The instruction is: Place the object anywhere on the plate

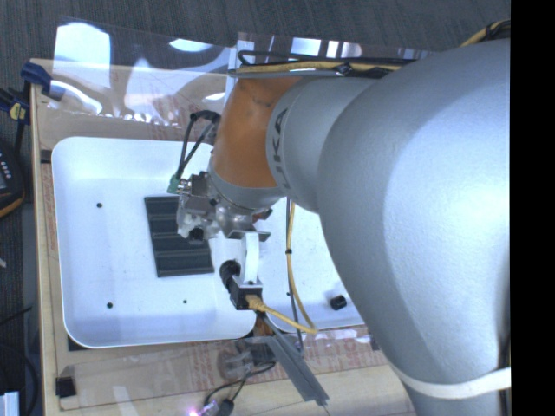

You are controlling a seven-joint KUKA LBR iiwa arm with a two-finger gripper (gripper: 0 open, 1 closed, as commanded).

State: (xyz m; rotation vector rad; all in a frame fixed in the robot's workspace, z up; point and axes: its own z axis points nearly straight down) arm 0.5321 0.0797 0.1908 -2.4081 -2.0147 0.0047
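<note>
We cannot tell how the gripper (201,224) stands, because the wrist and its cabling cover the fingertips. The dark ribbed plate (173,237) loses its right edge beneath that wrist. The grey arm (408,198) hides most of the right bin (347,312) and runs out past the lower frame edge. A small dark item (337,302) there is too small to identify.

Dark ridged rectangular plate (176,237), lying flat on the floor of the left white bin (95,258), near its middle, long side running up and down the view. Right edge partly hidden under the wrist. Object to be placed not discernible.
</note>
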